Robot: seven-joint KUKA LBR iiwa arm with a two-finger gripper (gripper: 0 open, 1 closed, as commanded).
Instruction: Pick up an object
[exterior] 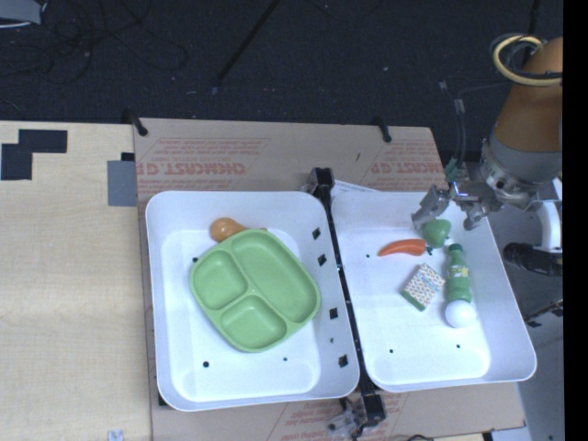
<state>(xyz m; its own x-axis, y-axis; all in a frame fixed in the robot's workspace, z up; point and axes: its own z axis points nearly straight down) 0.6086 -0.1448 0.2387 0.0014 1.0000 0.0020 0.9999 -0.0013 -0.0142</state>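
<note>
Hovering open-fingered, the gripper (450,206) just above a small green object (437,231) in the right bin (514,361), beside the orange carrot (402,247); probably light, hard plastic, best pinched across its middle

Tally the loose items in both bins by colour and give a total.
Green: 3 - plate, bottle, small green item at the gripper
Orange: 2 - carrot, orange item behind the plate
White: 1 - ball
Patterned: 1 - card
Total: 7
</note>
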